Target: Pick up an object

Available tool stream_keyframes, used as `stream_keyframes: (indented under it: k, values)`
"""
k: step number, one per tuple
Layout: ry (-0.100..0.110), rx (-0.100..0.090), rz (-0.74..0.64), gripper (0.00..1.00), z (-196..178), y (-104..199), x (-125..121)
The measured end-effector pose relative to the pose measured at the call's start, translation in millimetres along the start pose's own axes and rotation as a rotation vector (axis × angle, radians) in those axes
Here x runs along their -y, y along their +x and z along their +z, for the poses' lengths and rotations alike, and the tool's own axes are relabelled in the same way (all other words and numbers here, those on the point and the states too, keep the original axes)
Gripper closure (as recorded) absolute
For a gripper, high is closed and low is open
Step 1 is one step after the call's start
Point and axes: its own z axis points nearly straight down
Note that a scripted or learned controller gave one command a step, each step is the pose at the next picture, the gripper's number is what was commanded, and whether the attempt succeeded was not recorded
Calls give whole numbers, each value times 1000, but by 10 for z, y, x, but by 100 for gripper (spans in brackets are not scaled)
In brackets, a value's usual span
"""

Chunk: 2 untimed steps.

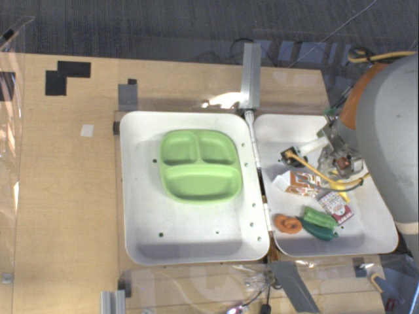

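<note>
Some printing on the orange-and-white packet (302, 182), just view-left of the gripper (338, 161) and slightly nearer the camera. More on the red-and-white packet (335, 206), nearward of the gripper. Too small to read on both.

Hangs low over the far half of the right bin (374, 233), near its far wall. Bare white floor along the near wall and the near right corner. Cannot tell whether open or closed.

Close below the gripper, on its near side: a yellow curved piece (345, 184), slim and banana-like, beside both packets. Farther nearward: a glossy green pepper-shaped item (319, 225) and, just view-left of it, a round orange piece (287, 224) with a dark centre.

Well off to the gripper's view-left, across the shared rim: the left bin (141, 227), with a green divided plate (200, 169) at its middle and open floor all round.
</note>
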Motion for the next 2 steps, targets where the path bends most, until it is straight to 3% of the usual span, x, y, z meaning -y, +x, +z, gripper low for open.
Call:
stream_keyframes:
  k: [1, 2]
  values:
    - [0, 0, -1, 0, 2, 1, 3]
    - [-2, -4, 42, 0, 169, 700, 25]
